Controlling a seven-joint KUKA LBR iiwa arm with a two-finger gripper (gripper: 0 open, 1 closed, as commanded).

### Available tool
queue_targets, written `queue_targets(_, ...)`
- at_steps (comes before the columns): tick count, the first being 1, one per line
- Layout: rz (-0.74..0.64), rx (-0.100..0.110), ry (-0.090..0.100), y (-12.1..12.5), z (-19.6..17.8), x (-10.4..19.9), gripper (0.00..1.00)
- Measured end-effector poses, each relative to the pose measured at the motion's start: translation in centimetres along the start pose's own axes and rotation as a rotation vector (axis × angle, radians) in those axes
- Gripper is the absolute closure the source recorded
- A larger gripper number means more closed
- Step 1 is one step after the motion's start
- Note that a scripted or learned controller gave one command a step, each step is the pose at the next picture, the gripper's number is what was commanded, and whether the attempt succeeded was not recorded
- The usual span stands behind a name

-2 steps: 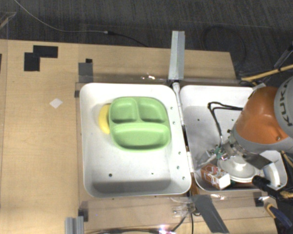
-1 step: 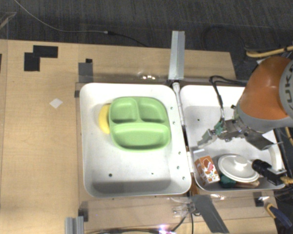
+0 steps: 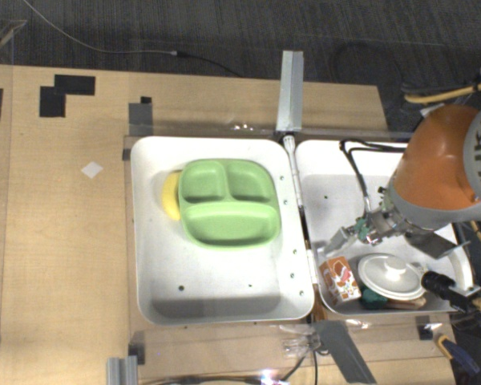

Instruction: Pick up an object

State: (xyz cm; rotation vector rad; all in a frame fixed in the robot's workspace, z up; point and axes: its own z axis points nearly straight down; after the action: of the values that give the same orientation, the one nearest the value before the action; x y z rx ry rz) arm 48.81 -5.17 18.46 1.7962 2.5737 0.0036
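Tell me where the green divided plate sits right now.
The green divided plate lies in the left bin, toward its far side, partly covering a yellow object at its left edge.
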Motion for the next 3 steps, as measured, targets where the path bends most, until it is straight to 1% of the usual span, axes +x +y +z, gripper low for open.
queue_targets(1, -0.233, -0.001, -0.001, -1.2, 7.8, -3.3, 0.00)
queue_targets(2, -0.236, -0.006, 0.001, -0.9, 6.8, -3.1, 1.00)
queue_targets(3, -0.281, -0.003, -0.001, 2.5, -3.5, 1.8, 1.00)
